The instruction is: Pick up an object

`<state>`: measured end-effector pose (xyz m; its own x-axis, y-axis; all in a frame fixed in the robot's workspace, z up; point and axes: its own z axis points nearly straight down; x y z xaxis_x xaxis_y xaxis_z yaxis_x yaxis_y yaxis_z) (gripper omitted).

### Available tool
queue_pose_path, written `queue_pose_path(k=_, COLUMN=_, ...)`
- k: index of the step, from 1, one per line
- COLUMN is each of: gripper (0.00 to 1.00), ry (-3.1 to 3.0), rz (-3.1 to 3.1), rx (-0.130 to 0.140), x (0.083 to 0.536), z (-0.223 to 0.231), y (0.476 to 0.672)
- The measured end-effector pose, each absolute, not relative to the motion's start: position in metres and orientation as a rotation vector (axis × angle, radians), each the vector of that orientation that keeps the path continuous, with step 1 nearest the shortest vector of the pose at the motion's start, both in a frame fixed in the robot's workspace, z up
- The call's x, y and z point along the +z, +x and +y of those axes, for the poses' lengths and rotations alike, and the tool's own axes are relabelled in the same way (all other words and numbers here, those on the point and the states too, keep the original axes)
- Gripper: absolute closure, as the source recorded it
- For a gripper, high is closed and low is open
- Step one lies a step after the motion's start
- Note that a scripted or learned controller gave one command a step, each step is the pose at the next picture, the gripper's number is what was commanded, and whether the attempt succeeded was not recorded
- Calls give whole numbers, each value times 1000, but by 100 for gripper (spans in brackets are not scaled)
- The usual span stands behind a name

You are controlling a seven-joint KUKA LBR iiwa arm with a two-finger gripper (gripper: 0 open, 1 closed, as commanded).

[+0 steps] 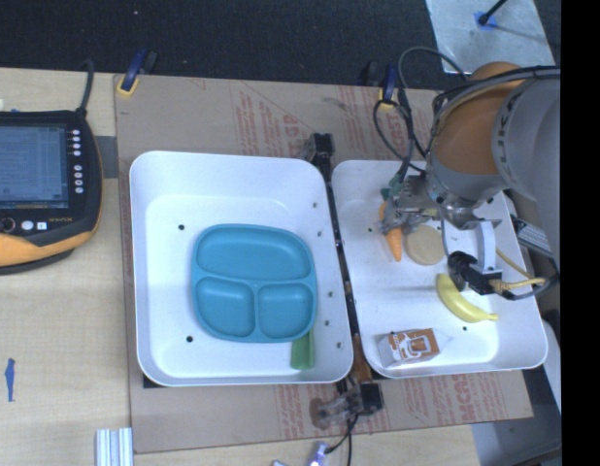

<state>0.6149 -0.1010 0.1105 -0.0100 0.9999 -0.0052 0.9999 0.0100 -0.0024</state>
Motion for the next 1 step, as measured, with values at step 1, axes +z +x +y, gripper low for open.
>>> queue_pose_path(k=1, gripper=100, ry=2217, rz=2229, rx=-2, x=192, z=-25, y=613)
